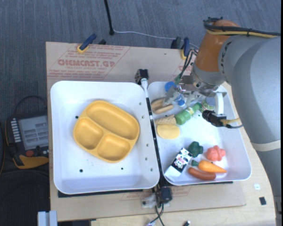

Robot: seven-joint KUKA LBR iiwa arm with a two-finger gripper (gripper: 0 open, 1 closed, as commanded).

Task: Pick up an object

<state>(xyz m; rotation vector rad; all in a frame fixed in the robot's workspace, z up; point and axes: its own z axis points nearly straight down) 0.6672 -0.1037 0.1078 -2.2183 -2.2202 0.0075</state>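
The claw (178, 97) is low in the right bin (236, 145), among crowded toy food. I cannot tell its state. Just below it lies a green vegetable (186, 115), beside it a hot dog bun (161, 106), and a yellow round piece (168, 131) lower. Because these touch, the claw may pinch two things or push one away.

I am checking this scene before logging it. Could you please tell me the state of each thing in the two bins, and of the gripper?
yellow divided plate: lying flat in the left bin, compartments bare
gripper: low in the right bin, among the toys at its far end
green toy: lying beside the gripper
yellow round piece: lying flat
cow-print carton: lying on its side
carrot: lying against the sausage
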